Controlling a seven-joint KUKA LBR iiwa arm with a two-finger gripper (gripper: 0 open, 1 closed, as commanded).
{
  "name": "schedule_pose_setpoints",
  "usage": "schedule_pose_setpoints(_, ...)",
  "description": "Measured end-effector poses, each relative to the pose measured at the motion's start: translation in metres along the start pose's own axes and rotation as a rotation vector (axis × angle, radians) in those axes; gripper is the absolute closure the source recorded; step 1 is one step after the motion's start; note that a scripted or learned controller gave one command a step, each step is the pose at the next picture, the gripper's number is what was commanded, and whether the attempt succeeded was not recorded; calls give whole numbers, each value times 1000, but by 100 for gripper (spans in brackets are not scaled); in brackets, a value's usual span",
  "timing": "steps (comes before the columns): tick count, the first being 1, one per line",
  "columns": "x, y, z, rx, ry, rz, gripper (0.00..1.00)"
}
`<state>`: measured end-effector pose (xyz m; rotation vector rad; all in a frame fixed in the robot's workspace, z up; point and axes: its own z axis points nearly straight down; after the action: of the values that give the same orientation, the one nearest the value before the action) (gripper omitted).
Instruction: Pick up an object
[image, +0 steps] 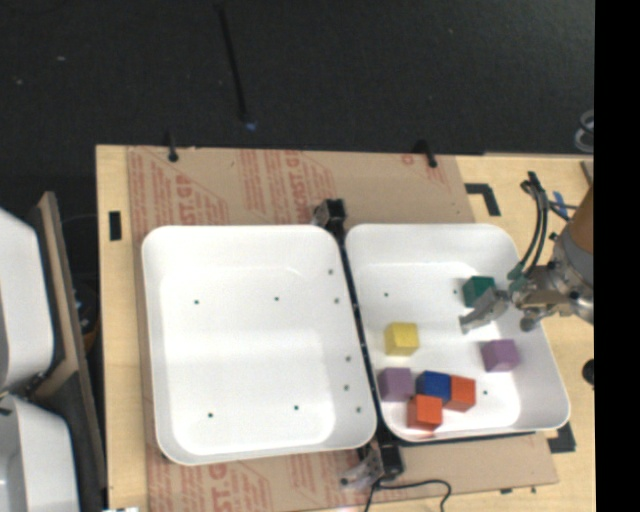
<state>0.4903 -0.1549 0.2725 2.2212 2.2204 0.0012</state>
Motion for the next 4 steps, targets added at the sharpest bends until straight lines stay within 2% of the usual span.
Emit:
schedule_pose_setpoints(1,18,69,147,-10,-2,1,0)
schedule_pose_setpoints(3,33,64,157,-9,-1,1,0)
schedule_pose_setpoints(4,56,69,172,1,1,-1,0)
